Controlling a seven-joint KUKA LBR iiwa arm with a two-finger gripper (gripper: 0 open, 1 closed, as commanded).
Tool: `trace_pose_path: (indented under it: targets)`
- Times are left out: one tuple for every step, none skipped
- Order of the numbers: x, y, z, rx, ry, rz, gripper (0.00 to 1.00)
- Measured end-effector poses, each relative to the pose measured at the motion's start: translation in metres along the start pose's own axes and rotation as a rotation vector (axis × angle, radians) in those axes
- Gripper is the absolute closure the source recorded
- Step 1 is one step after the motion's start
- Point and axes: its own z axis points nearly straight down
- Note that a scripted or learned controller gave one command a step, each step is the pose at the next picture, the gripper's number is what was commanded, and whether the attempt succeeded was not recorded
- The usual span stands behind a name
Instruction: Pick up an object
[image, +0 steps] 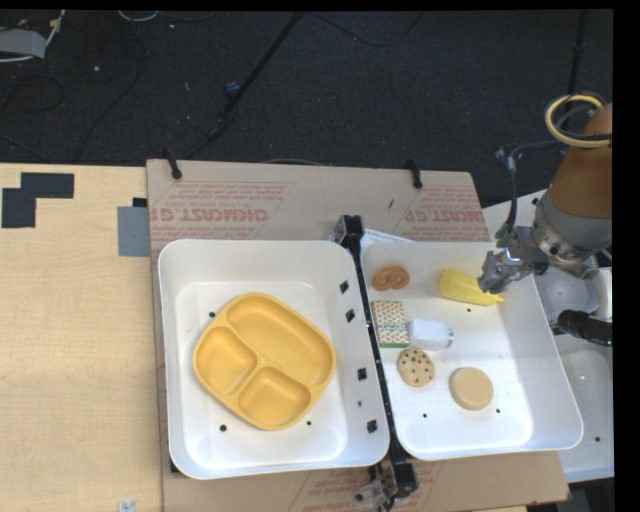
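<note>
- Your end effector (497, 272) sits at the right bin's (560, 420) far right edge, touching the yellow wedge (462, 287).
- Wedge lies just left, long axis left-right.
- Spread or pinched: you can't tell.

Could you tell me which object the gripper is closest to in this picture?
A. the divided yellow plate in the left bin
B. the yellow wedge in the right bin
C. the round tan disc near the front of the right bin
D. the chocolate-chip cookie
B: the gripper sits at the far right corner of the right bin, right beside the yellow wedge, while the other items lie farther off.
</note>
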Motion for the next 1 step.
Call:
trace_pose_path:
  targets:
    - [-0.0005, 0.0009, -0.0533, -0.001, -0.001, -0.001, 1.00]
